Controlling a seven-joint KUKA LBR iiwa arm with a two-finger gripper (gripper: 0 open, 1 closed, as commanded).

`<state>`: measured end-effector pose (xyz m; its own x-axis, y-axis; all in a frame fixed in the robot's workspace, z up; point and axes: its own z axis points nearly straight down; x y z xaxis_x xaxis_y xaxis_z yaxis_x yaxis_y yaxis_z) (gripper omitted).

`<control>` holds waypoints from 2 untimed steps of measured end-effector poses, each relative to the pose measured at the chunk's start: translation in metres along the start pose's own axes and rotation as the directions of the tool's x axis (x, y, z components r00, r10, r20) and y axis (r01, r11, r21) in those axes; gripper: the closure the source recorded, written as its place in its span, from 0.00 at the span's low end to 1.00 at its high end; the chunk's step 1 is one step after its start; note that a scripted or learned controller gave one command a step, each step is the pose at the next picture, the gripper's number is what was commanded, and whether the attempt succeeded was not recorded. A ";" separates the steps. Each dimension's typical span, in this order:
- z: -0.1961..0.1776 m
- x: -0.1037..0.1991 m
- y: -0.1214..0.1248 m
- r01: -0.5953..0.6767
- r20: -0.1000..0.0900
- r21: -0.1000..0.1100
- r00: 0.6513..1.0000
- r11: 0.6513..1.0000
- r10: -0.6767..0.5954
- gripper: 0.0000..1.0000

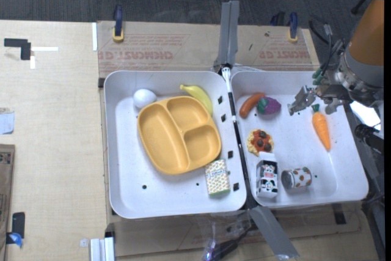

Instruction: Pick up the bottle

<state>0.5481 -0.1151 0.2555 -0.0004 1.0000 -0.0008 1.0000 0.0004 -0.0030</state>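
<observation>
The pincer (pixel 315 101) hangs over the back part of the right bin (pixel 348 192), at the end of the grey arm with its orange band (pixel 371 33) that comes in from the right. Its dark metal parts blur together from above, so whether it is wide or narrow cannot be told, and nothing can be seen held in it. Directly beneath it lies the leafy end of the carrot (pixel 321 129), whose orange body runs from the pincer toward the front of the bin. The nearest thing to a bottle here is a small white milk container (pixel 267 178). It has black cow patches on its sides, a squarish body and a darker top, and it is too small in the view to tell more. It sits well apart from the pincer, forward and to the left of it, close to the front left corner of the same bin and beside the wall between the bins. Just to its right, still forward of the pincer, a spotted can (pixel 297 178) lies on its side. Between the pincer and the bottle rests a small tart (pixel 261 141) with dark and red topping. Left of the pincer, at about its own depth, are a purple vegetable (pixel 269 106) and an orange-red sausage (pixel 251 104). Farther left, in the other bin (pixel 119 150), are a yellow divided plate (pixel 178 134), a banana (pixel 198 95), a white egg (pixel 145 97) and a small box (pixel 217 178).
</observation>
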 end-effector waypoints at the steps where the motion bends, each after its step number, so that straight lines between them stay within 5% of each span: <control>1: 0.112 -0.054 -0.042 0.010 -0.001 0.001 1.000 1.000 -0.010 0.00; 2: 0.165 0.008 -0.047 -0.253 -0.001 0.001 0.968 0.968 0.253 0.00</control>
<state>0.5003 -0.1067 0.0905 0.2522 0.9677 0.0000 0.9677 -0.2522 -0.0038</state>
